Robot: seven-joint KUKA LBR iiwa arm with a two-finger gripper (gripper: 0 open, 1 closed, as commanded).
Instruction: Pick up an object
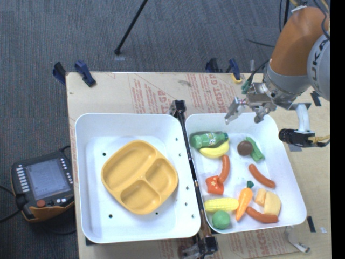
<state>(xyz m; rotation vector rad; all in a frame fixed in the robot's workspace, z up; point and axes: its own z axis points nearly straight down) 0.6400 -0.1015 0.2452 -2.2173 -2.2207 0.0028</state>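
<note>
1. Toy food, my pick of which was still undecided, lay crowded in the right white plastic bin (288, 169), which is where any object for this task sat. Nearest the camera were a round green plastic ball (221, 219), a yellow plastic corn cob (221, 204), an orange plastic carrot (243, 200) and a pale yellow cheese wedge (269, 201).
2. Mid-bin sat a red plastic pepper (215, 185), a reddish sausage (261, 176) and a brown round piece (245, 148).
3. Toward the far wall lay a green plastic bottle (209, 139) touching a yellow plastic banana (214, 151).
4. The left white bin (86, 144) held a yellow sectioned plastic plate (140, 176).
5. Farthest back, my two-finger metal gripper (246, 111) hung over the right bin's far rim with its fingers spread wide and nothing between them.
6. I judged the risks thus: the pieces were packed so tightly that one finger could land on a neighbour; rounded, slick shapes could squirt out on closing; and a descent from that spot could strike the bin rim.
</note>
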